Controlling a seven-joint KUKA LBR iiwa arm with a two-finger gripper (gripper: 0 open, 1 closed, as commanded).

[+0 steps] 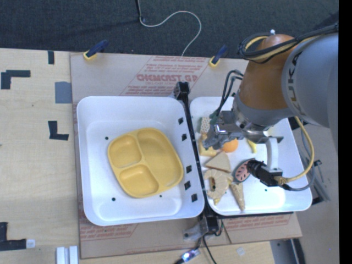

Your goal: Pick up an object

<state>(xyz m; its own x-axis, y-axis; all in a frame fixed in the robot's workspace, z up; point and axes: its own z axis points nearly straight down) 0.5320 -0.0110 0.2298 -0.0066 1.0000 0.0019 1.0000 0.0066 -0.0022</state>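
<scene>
The gripper [219, 138] is seen low over the near-left part of the right-hand bin [286, 202], and whether it is wide, narrow or holding anything cannot be told from this view. A small orange ball [230, 145] is found just beside it, with a tan wedge [219, 162], a dark round piece with a pink face [242, 171] and further tan pieces [216, 185] lying nearby in that bin. A yellow divided plate [145, 161] is seen flat in the left-hand bin [93, 147].
</scene>
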